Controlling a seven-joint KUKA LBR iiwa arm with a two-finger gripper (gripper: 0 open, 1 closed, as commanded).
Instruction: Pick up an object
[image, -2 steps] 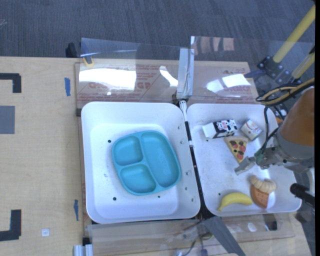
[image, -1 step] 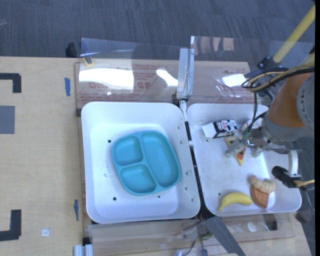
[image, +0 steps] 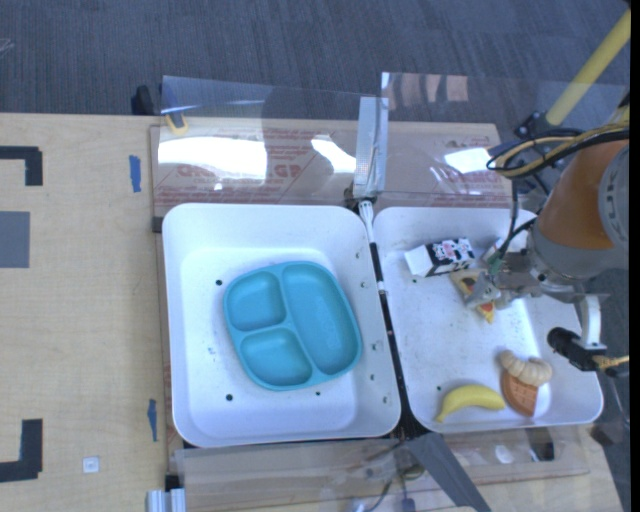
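In the right bin, my gripper is low over the upper middle, coming in from the right. A small yellow and orange object lies right at its tip, partly hidden by it. Just to the left sits a small black and white box. A yellow banana lies near the bin's front edge. Beside it on the right is a tan and orange pastry-like toy.
The left bin holds a blue divided plate. Clear plastic walls stand behind both bins. The arm's grey and orange body covers the right bin's far right corner, with black cables above it.
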